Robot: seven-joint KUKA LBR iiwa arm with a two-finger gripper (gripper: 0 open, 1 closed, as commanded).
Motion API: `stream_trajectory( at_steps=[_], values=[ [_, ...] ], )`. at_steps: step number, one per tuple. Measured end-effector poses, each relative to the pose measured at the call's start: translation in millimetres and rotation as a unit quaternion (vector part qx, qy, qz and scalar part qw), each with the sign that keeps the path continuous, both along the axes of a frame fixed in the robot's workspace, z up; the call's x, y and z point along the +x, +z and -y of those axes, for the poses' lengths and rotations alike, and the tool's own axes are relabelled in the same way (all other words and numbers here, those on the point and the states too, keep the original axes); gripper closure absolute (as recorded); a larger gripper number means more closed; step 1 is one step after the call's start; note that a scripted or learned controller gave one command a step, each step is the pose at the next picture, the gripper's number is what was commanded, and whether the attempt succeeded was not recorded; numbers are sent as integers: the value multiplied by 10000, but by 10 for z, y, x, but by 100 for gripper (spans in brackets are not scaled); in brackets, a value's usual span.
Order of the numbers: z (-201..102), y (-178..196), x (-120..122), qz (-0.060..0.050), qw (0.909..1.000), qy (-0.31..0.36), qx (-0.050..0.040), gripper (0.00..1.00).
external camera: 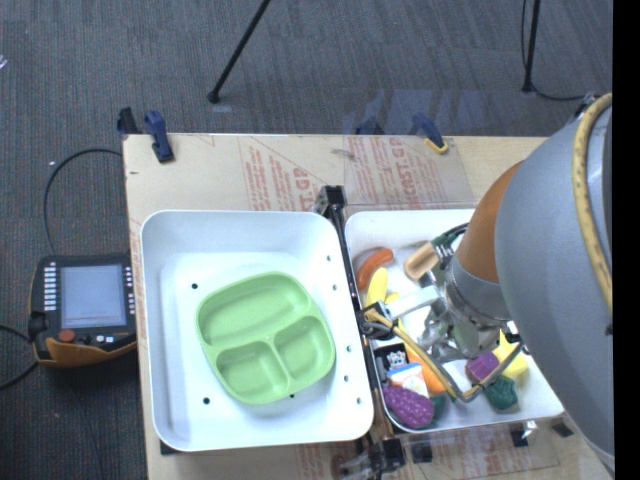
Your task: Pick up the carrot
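The slim orange toy carrot (433, 376) lies in the near half of the right-hand shallow white bin (400, 218), slanting from far-left to near-right. It is touching or just beside a small white carton with blue print (405, 373) on its left, and a bumpy purple bunch of toy grapes (408, 405) lies just nearer, towards the bin's near-left corner. The claw (446, 340) hangs directly over the carrot's far end, at the end of the grey arm with its orange band (495, 228), which comes in from the right and hides much of the bin. I cannot tell whether the claw is open or closed, nor whether it touches the carrot.

To the carrot's right lie a small purple piece (482, 368), a dark green piece (500, 393) and a yellow piece (516, 364), close together. Farther back in the same bin are a yellow toy banana (377, 286), a curved reddish-orange sausage-shaped piece (375, 261) and a tan bread-coloured piece (420, 260).

The left-hand white bin (150, 268) holds a light green plastic plate with three compartments (265, 338). Both bins sit on the cardboard-covered worktop (250, 168), with blue clamps (158, 136) on its far edge. A screen-fronted handheld control unit (85, 303) lies on the dark carpet (100, 48) to the left.
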State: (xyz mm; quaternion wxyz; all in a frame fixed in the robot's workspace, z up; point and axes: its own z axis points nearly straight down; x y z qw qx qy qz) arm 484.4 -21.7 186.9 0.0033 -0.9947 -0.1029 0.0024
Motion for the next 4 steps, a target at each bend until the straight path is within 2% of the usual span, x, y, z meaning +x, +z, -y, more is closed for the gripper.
stream_trajectory(
  at_steps=[1, 2, 3, 4],
  values=[
    [14, -11, -9, -17, 10000, -1, -9, 0],
    [117, -16, -102, -29, 10000, -19, -8, 0],
    [-159, -18, -98, -32, 10000, -19, -1, 0],
    [-215, -18, -101, -19, 9812, 1928, 6, 0]
  ],
)
